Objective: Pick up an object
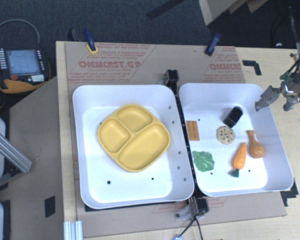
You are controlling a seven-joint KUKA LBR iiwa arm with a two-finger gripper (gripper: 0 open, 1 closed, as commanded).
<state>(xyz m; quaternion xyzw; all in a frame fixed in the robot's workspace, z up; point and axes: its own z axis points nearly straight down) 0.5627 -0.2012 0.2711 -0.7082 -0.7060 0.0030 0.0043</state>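
Observation:
The right bin (275, 179) holds several small items: a black block (232, 116), a round speckled cookie (225, 134), a brown rectangular cracker (192, 130), a green leafy piece (203, 160), an orange carrot (239, 156) and a tan drumstick (255, 145). My gripper (278, 100) hangs over the bin's upper right corner, right of the black block and apart from it. It is open, with nothing between its two grey fingers.
A yellow divided plate (134, 136) lies in the middle of the left bin (90, 184). Both bins rest on a cardboard sheet (140, 64). A pendant with a screen (21, 64) lies off the bench at far left.

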